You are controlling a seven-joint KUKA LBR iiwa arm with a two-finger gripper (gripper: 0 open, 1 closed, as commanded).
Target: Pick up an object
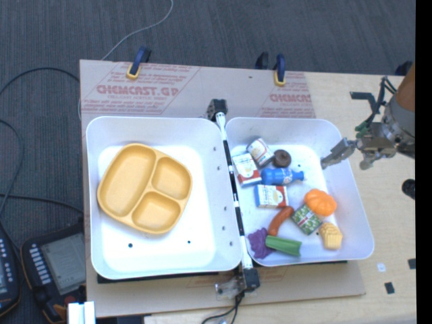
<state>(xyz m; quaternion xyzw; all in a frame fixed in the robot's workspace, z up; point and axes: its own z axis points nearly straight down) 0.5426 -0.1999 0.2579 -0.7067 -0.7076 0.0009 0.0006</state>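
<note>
Camera view, looking down at a slant.

Left shallow white plastic bin: holds one yellow three-compartment plastic tray, lying flat toward the bin's left side, nothing in its compartments.

Right shallow white plastic bin: a cluster of small toy groceries.
- small grey tin can with a printed label, upper middle, tilted
- dark brown round disc, just beside the can on its right
- blue plastic bottle with a white cap, lying on its side, cap to the right
- red and white flat packet, left of the bottle, against the bin's inner wall
- small white carton with a red and green label, below the bottle
- round orange toy fruit, right of centre
- green labelled box, touching the orange fruit from below
- red-orange sausage-shaped piece, slanted
- green stalk-shaped toy and purple leafy toy, near corner, touching
- pale yellow lumpy toy, near right wall

Two-finger gripper hangs over the right bin's upper right rim, apart from all the objects; jaws hold nothing, and how wide they stand I cannot tell.

Counter: pale wood, with a brown printed cardboard sheet under the bins, held by two blue and yellow clamps at the far edge. Black cables run over the dark grey carpet; a handheld control pendant lies at lower left.
</note>
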